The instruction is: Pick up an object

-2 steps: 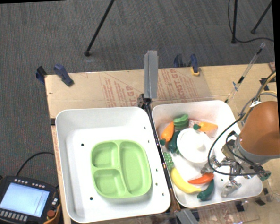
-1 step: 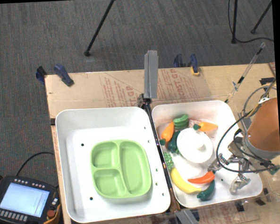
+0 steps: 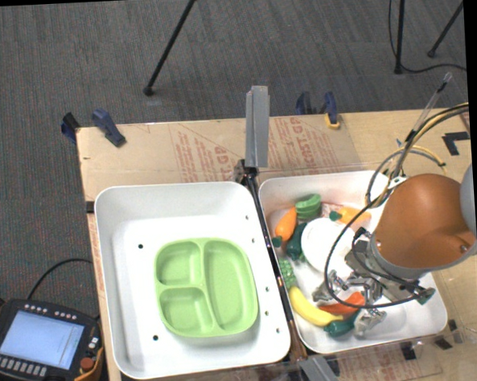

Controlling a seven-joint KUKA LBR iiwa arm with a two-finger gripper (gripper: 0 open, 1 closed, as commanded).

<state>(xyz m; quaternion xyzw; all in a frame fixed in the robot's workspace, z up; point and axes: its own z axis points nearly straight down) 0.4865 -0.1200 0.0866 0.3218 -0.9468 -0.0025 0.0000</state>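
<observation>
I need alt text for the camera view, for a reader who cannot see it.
A grey robot arm's gripper reaches down into the right white bin among toy foods, including a yellow banana and a white plate. The left bin holds a green divided tray.

green divided tray (image 3: 206,287) lies in the left bin (image 3: 112,234); a pendant (image 3: 42,342), perhaps, rests bottom left.

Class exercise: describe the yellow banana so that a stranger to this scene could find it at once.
Look in the right-hand white bin, the one crowded with toy food under the arm's gripper. Near that bin's front left lies the banana, a curved piece and bright yellow, unlike its orange and green neighbours.
</observation>
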